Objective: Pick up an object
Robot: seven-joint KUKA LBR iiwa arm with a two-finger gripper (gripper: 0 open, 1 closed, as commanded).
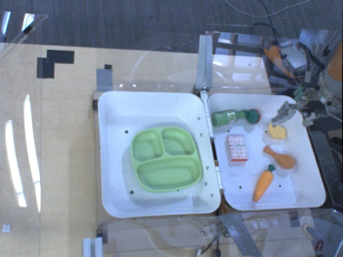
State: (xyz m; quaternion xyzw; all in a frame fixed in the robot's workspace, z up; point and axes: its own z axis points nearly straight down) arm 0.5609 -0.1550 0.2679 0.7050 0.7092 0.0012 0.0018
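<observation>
Two white bins on a wooden bench [53,159].
From the right, the arm hangs its gripper [289,111], fingers spread, just above the yellow cheese wedge [277,131] in the right bin [311,197].

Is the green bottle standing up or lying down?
Lying down. The bottle rests on its side along the right bin's back wall, red cap pointing right.

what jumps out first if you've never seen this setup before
The green divided plate stands out, alone in the middle of the left bin. The right bin holds the small stuff: a green bottle at the top, a carrot near the bottom. The gripper hangs over that bin's upper right, above a yellow piece.
</observation>
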